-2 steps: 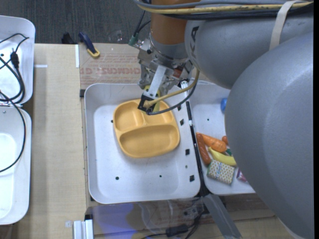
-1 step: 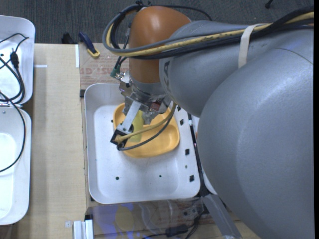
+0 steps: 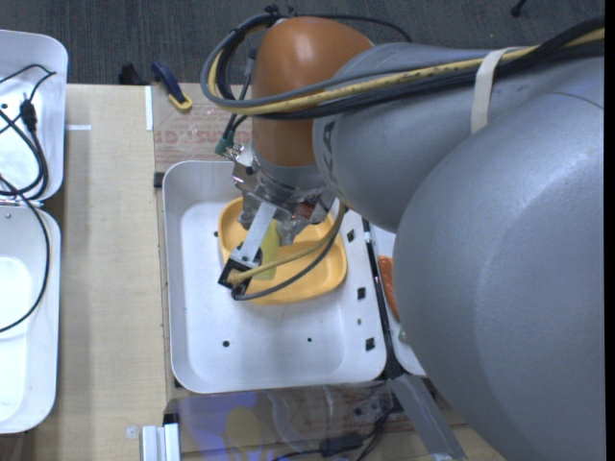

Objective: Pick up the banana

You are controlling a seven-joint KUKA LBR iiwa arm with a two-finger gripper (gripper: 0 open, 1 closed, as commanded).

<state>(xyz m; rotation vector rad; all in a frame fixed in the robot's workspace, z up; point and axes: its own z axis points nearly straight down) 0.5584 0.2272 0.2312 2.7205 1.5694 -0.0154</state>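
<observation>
Gripper [image 3: 281,217] low over yellow dish [image 3: 322,269] in white bin [image 3: 279,353], far side. Banana [image 3: 270,250] lies on dish, directly beneath. Grip state: cannot tell. Lift not yet done.

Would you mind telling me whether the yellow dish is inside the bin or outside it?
Inside: the yellow dish lies on the floor of the white bin, within its walls.
</observation>
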